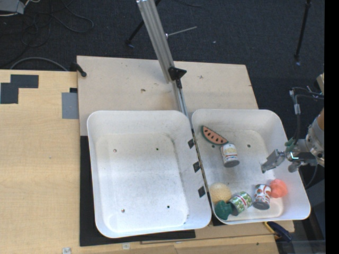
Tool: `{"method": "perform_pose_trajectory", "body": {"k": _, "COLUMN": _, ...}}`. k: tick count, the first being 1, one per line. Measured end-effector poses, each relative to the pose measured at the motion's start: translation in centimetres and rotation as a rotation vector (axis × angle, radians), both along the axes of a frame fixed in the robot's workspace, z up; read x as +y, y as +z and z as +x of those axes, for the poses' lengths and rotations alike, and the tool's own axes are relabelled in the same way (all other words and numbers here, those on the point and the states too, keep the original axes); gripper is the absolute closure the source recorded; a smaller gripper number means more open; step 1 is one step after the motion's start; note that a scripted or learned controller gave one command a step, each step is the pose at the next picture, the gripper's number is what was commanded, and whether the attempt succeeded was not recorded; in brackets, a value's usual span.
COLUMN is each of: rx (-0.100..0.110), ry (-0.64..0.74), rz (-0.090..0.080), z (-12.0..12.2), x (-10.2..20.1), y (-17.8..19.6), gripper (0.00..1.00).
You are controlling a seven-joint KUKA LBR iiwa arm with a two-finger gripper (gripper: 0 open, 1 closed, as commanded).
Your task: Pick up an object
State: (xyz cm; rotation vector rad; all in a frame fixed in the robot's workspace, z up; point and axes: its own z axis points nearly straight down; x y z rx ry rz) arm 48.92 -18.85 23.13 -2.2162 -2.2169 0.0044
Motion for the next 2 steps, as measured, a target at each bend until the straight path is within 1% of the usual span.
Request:
{"method": "perform_pose_trajectory", "body": {"k": 1, "rx": -0.004, "ry": -0.001, "rz": -0.001, "z": 0.1, "x": -0.1, "y": 0.2, "gripper": 0.0}}
{"method": "perform_pose_trajectory", "body": {"k": 2, "rx": 0.002, "ry": 0.0, "rz": 0.001, "z": 0.4, "x": 0.8, "y": -5.8, "gripper": 0.0}}
